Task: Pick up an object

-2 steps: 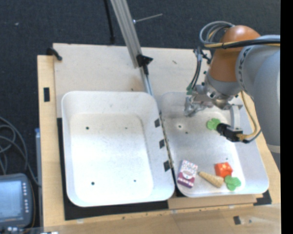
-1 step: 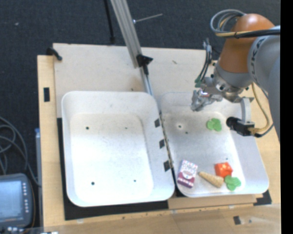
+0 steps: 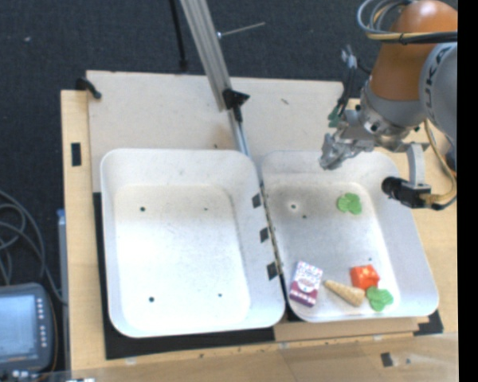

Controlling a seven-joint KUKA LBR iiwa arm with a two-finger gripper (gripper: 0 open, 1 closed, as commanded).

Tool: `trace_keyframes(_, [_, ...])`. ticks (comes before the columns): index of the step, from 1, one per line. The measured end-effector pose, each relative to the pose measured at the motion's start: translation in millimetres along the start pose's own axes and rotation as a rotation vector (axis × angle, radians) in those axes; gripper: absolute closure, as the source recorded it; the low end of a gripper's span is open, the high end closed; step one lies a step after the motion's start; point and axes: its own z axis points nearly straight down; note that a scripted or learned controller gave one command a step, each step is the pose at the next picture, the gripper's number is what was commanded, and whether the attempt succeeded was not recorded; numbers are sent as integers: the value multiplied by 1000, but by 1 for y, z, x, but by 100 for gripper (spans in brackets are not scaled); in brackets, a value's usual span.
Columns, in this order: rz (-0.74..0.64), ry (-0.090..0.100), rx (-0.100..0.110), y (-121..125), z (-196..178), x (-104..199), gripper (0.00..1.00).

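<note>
Dark carpet surrounds the tan bench [image 3: 167, 110]. Over the right bin's [image 3: 410, 245] far rim hangs the gripper [image 3: 332, 159]; how far it is opened cannot be told. Within that bin, a green piece [image 3: 350, 204] lies just below the gripper, while the purple carton [image 3: 305, 283], tan cone [image 3: 345, 293], red block [image 3: 364, 276] and second green piece [image 3: 379, 298] cluster at its near edge.

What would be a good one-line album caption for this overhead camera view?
Robot arm's gripper poised over the right bin, which holds a few small toys including a green piece.
</note>
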Motion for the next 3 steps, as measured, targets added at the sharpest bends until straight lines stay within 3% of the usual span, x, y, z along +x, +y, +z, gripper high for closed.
trace_keyframes(1, [-3,1,3,1,-20,-1,100])
trace_keyframes(3, [-6,2,7,14,-8,96,100])
